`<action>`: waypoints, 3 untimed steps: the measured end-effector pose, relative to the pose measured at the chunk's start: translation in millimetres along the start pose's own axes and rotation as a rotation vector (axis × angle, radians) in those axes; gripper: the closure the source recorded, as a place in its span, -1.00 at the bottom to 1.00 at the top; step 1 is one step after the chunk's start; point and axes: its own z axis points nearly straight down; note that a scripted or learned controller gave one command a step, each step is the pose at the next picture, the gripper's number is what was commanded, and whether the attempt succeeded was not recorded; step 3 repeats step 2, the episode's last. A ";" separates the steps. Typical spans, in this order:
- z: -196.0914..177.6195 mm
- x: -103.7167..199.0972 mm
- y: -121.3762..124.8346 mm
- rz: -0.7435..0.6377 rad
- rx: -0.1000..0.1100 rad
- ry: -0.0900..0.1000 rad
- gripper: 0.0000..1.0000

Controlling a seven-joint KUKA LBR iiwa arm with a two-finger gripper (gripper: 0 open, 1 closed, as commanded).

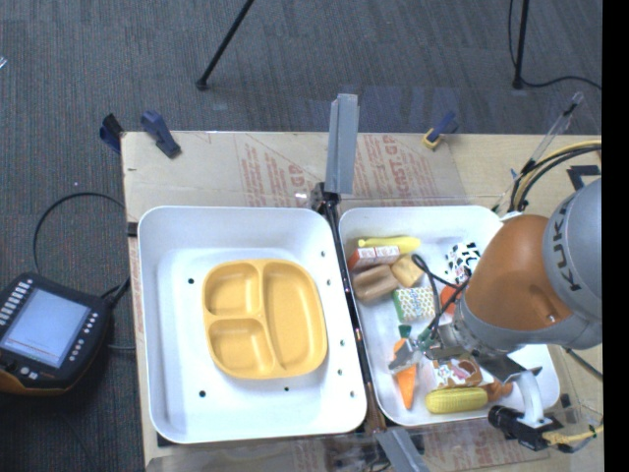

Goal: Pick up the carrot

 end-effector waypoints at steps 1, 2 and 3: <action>-7.7 -0.4 -1.5 0.005 0.005 0.003 1.00; -102.3 33.4 59.5 -0.455 -0.006 -0.005 1.00; -102.3 33.4 59.5 -0.455 -0.006 -0.005 1.00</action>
